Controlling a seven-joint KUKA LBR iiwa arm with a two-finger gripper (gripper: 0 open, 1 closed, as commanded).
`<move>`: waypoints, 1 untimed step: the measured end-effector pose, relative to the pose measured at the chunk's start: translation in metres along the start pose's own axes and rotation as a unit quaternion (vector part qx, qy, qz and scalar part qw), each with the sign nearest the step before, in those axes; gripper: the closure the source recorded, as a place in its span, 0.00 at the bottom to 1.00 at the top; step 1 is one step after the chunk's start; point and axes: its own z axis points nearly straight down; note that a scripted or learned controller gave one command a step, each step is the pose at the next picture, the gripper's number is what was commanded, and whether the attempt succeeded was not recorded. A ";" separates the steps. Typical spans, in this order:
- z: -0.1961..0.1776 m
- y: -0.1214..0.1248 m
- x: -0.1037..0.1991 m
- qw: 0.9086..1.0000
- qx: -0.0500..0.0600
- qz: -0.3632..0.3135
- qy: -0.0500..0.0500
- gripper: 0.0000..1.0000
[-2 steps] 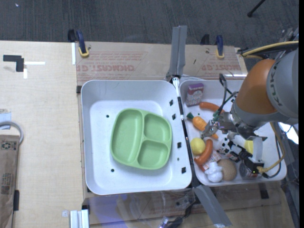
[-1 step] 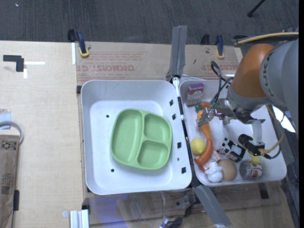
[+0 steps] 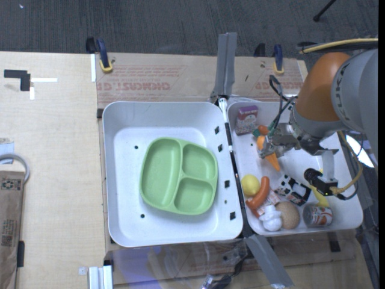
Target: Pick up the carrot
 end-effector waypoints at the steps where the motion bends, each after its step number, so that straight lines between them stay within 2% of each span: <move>1: -0.155 -0.037 0.068 0.991 0.000 -0.131 0.000 1.00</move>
